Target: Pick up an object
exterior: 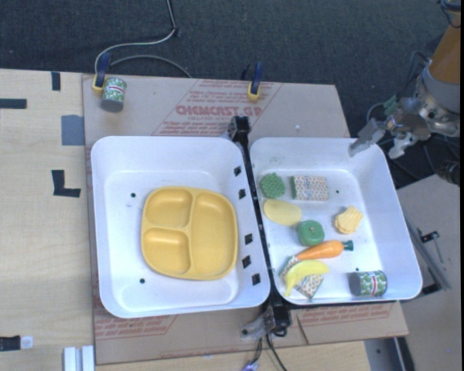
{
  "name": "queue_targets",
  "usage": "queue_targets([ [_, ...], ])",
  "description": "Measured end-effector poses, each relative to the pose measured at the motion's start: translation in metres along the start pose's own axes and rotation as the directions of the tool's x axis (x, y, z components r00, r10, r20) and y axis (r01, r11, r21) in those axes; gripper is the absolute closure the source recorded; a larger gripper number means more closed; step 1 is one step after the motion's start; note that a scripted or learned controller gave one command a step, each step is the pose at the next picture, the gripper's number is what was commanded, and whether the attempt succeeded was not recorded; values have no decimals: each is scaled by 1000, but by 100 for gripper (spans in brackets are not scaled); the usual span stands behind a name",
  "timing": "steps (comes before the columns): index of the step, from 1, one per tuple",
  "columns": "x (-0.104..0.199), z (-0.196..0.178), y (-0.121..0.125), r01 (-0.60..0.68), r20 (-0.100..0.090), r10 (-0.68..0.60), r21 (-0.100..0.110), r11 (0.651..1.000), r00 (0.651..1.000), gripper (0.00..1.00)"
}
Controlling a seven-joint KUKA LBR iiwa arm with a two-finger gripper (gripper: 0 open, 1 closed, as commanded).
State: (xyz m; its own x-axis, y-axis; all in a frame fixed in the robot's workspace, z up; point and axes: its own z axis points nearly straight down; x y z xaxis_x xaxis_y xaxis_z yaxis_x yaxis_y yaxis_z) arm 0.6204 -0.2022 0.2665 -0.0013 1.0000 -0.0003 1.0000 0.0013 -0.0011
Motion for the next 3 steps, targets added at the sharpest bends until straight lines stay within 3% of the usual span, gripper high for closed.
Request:
queue_targets([
  [1,25,153,-5,0,-1,0,3,1000,1000,0],
  [2,97,180,-51,1,-1,-1,-3,1000,1000,0],
  [3,105,180,-114,-1,1,1,-5,1000,1000,0],
])
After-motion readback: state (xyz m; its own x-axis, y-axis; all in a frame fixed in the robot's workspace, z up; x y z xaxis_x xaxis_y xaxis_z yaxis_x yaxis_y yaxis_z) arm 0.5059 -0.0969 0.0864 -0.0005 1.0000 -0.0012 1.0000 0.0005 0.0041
